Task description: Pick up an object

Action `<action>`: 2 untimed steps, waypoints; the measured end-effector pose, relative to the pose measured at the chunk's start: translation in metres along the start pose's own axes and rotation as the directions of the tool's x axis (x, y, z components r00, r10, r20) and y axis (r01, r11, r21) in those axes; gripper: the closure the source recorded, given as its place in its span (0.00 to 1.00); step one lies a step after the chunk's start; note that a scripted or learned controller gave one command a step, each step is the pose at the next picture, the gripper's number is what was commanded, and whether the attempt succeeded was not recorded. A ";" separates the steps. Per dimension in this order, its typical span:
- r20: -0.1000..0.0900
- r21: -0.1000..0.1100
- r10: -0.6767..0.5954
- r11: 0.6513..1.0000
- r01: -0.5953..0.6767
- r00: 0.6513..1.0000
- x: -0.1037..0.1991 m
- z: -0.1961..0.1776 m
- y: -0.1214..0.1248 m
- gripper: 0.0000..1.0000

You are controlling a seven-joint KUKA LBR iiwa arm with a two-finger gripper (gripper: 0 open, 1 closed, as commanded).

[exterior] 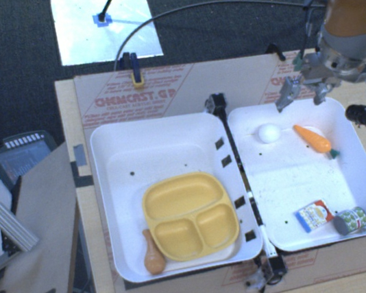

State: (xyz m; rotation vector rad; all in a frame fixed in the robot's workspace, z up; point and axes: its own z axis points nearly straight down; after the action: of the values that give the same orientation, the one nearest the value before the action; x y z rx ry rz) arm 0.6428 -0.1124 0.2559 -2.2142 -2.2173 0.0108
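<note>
The right bin [355, 179] holds a white egg [268, 133] near its back wall, an orange carrot [314, 139] to the egg's right, a small red and blue carton [313, 216] near the front, and a green-labelled can [350, 221] lying beside the carton. My gripper [303, 93] hangs open over the back rim of the right bin, its two fingers spread apart with nothing between them. It sits above and behind the egg and carrot.
The left bin [117, 188] holds a yellow compartment plate [189, 214] and a tan wooden pestle-shaped piece [152, 253] at its front left. Black clips run down the seam between the bins. A grey tablet lies off the bench at left.
</note>
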 end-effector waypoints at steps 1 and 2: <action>0.001 -0.012 -0.002 1.000 0.002 1.000 0.000 -0.008 0.002 0.00; 0.001 -0.010 -0.005 1.000 0.005 1.000 0.004 0.038 0.010 0.00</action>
State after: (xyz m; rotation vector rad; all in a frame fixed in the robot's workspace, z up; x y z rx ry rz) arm 0.6526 -0.1079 0.2174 -2.2140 -2.2282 0.0012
